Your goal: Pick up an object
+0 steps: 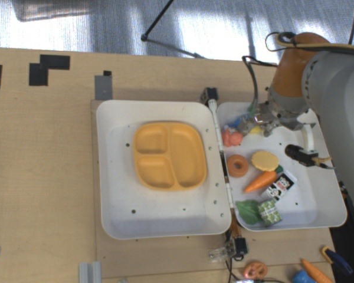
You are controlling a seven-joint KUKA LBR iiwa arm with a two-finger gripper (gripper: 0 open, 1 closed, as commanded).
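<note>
Objects (261,180) to pick all lay in the right bin (324,214), spread over its floor. Bench (41,170) carried both white bins side by side, meeting along the middle rim. Arm (336,87), grey with an orange band, reached in from the right over the right bin's far end. Left bin (115,217) held one yellow three-section plate (168,156), flat, near its centre. Gripper (261,120) sat low at the right bin's far end, just beside a small blue-and-yellow piece (243,124); couldn't tell whether it was clenched or released. Smaller stuff, nearer the camera: carrot (256,183) lying at a slant, yellow disc (264,160) just beyond it, orange ring (238,165) near the divider, green leaf (248,210) touching a green block (269,212) at the near wall, pink lump (231,138) near the gripper, black-and-white carton (280,187) just beside the carrot.
</note>
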